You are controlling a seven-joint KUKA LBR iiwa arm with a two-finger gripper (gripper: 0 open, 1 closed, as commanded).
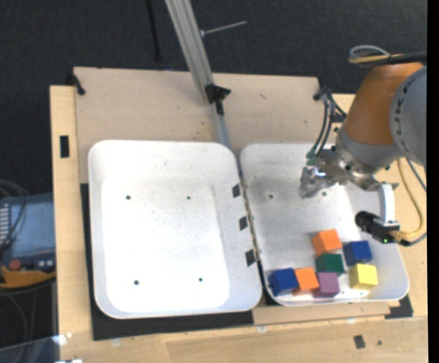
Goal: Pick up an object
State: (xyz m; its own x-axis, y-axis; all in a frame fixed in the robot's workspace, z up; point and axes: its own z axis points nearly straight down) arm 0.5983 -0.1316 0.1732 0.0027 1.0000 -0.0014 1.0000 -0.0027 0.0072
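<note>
Several small coloured blocks lie in the near corner of the right bin (pixel 280 172): an orange one (pixel 326 241), a green one (pixel 330 262), a blue one (pixel 356 251), a yellow one (pixel 364 275), a purple one (pixel 327 283), a second orange one (pixel 306 279) and a second blue one (pixel 283 280). My gripper (pixel 312 183) hangs over the upper middle of that bin, well behind the blocks. Nothing shows between its fingers.
The left bin (pixel 166 225) lies beside the right one, with clips along the shared edge. A metal rail (pixel 193 44) slants in from the top. A grey box with cables (pixel 19 240) sits off the bench's left side.
</note>
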